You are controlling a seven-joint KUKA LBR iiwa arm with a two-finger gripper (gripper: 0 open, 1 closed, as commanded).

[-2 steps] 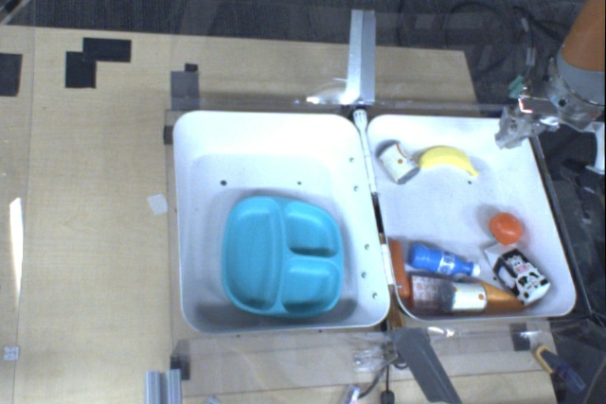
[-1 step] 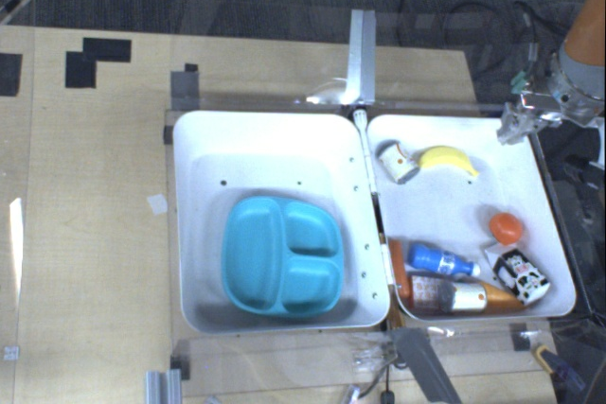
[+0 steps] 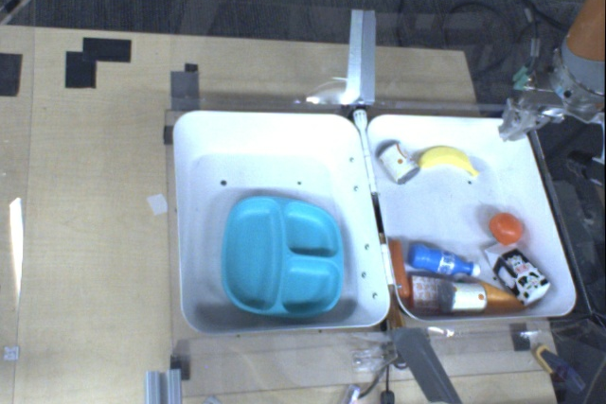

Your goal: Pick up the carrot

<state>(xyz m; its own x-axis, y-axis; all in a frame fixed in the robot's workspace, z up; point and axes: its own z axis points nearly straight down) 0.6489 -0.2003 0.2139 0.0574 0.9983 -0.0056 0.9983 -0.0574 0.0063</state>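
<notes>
The carrot (image 3: pixel 396 268) appears as a narrow orange shape lying along the left wall of the right bin (image 3: pixel 530 167), near the front corner. A brown bottle (image 3: pixel 445 294) lies against it and covers part of it. My gripper (image 3: pixel 519 116) hovers over the right bin's far right corner, well away from the carrot, with the grey arm and its orange band (image 3: pixel 585 33) above it at the frame's right edge.
The right bin also holds a banana (image 3: pixel 447 160), a white roll (image 3: pixel 398 162), an orange ball (image 3: pixel 507 227), a blue bottle (image 3: pixel 441 261) and a black-and-white spotted item (image 3: pixel 519 272). A blue divided plate (image 3: pixel 282 254) lies in the left bin (image 3: pixel 204 203).
</notes>
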